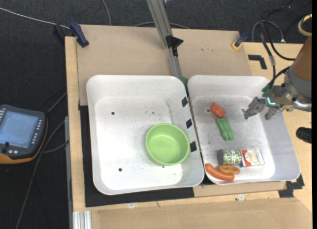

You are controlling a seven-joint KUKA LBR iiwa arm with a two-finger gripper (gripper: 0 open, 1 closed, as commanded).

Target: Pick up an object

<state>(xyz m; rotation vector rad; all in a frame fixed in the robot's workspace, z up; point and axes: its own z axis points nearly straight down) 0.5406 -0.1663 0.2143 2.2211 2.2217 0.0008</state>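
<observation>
My gripper [261,112] hangs over the right side of the right bin [282,139], its two fingers spread open with nothing between them. To its left lies a small orange-red block [217,109], and just below that a green oblong toy [225,128]. Near the bin's front edge lie a small packet with a green, white and red label [241,157] and an orange-red sausage-shaped toy [219,172]. A light green bowl [167,144] sits upright in the left bin [114,124].
A grey metal pole [161,20] slants down from the top to the gap between the bins. A handheld pendant [20,133] lies off the bench at far left. Blue clamps [78,34] hold the board's back corners.
</observation>
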